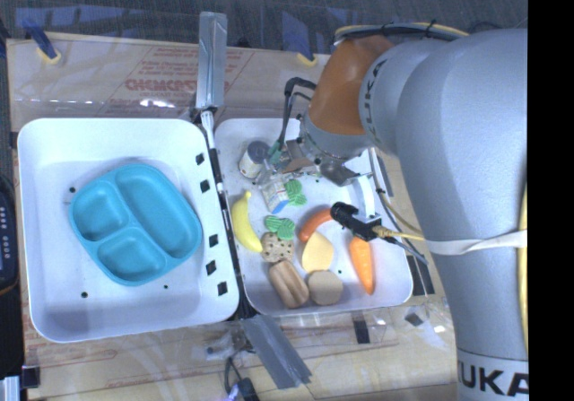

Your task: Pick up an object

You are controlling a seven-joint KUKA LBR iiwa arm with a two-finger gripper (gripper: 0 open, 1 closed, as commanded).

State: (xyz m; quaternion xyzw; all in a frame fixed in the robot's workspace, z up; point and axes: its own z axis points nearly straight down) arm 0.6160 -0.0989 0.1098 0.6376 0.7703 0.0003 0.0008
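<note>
From my screen I saw the gripper (289, 160) low in the right bin (395, 287) over the toy food, banana (242, 222), carrot (360, 265) and bread roll (288, 283) lying loose nearby, the blue tray (134, 223) in the left bin (45, 300), though whether its fingers were clenched I could not tell.

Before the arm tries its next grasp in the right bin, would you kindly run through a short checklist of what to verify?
1. Gripper over the right bin: ok.
2. Finger opening: cannot tell, wrist blocks it.
3. Object held: cannot tell.
4. Targets within the bin: ok; banana, carrot, wooden block lie there.
5. Room around targets: not ok, items crowd together.
6. Blue tray away in the left bin: ok.
</note>
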